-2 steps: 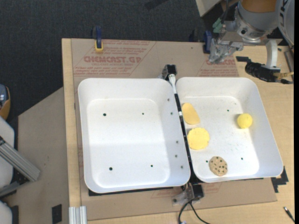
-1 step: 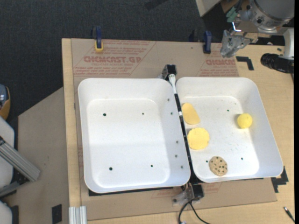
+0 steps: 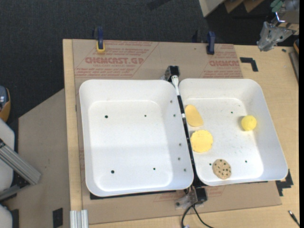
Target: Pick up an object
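Your gripper (image 3: 271, 33) sits at the top right, off the bins (whether it is wide or narrow, you cannot tell). The right bin (image 3: 266, 103) holds a yellow ball (image 3: 248, 123), two yellow discs (image 3: 193, 116) and a cookie (image 3: 221, 168).
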`<action>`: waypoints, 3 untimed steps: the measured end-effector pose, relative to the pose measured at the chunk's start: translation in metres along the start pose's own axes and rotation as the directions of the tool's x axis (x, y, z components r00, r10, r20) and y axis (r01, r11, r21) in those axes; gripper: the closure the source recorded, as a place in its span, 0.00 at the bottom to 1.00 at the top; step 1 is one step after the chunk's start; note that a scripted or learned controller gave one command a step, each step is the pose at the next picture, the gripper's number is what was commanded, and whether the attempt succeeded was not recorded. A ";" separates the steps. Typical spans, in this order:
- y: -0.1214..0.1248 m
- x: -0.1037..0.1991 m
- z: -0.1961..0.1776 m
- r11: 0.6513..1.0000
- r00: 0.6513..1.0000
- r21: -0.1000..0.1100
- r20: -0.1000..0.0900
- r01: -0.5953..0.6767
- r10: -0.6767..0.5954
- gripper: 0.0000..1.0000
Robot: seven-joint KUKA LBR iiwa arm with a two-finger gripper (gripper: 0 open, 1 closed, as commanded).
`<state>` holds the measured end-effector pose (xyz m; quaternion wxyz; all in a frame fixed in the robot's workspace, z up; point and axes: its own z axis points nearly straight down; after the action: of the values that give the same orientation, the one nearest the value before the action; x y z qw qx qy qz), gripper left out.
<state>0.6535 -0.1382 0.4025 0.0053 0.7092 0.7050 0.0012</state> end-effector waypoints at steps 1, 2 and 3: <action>-0.040 0.028 0.006 1.000 1.000 0.012 -0.007 0.007 -0.007 1.00; -0.049 0.108 0.046 1.000 1.000 0.015 -0.010 0.015 -0.015 1.00; -0.070 0.121 0.007 1.000 1.000 0.003 -0.006 0.009 -0.009 1.00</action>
<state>0.5845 -0.0173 0.3945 0.0021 0.7062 0.7081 0.0022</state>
